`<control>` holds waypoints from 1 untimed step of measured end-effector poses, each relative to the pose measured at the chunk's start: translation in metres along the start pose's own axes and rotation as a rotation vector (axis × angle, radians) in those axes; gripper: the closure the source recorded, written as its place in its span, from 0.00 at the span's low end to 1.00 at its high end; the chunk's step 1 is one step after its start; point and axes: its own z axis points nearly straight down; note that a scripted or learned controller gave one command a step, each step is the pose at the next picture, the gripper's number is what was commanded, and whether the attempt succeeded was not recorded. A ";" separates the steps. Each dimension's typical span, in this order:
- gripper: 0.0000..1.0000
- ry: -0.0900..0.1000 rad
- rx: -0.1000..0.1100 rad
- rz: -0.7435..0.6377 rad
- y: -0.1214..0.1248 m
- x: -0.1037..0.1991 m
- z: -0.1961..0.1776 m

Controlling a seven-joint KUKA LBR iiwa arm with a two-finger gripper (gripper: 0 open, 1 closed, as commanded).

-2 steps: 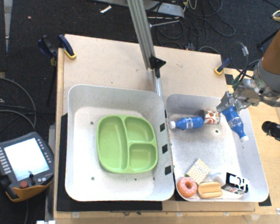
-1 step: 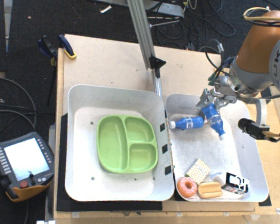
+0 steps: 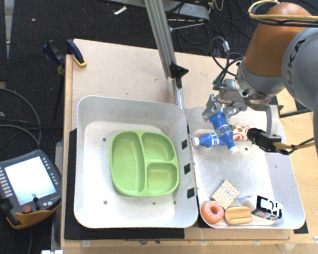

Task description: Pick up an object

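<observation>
Arm: grey with an orange band, reaching in from the right over the far end of the right bin.
Hand (image 3: 220, 109): low over the right white shallow bin (image 3: 287, 179); whether it is spread or pinching cannot be told.
Blue plastic bottle (image 3: 221, 127): tilted just below the hand, touching a second blue and white bottle (image 3: 209, 139) lying flat.
Near end of right bin: pink-frosted doughnut (image 3: 213, 212), tan bread roll (image 3: 238, 215), checkered yellow packet (image 3: 225, 193), black and white small item (image 3: 267, 206).
Left white bin (image 3: 91, 145): holds a green three-compartment plastic tray (image 3: 144, 163).
Counter (image 3: 114, 70): pale wood.
</observation>
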 end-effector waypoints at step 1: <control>1.00 0.000 0.004 0.001 0.005 0.053 0.014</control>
